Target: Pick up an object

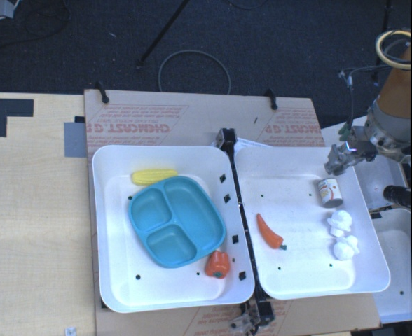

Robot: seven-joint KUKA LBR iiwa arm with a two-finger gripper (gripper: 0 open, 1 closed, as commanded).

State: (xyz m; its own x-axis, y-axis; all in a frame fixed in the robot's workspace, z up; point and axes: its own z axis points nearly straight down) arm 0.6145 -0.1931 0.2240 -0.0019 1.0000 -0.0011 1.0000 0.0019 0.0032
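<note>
Hovering above a small labelled can, the fingers' state cannot be told.

My arm shows an orange band above a grey wrist section. My pincer is grey metal, with thin cabling along its upper side.

A dark floor runs along the top, strewn with thin cables and a slanted stand leg. Below it sits a pale wooden bench top with dark grey patches, and a cardboard sheet with red print lies on it
</note>
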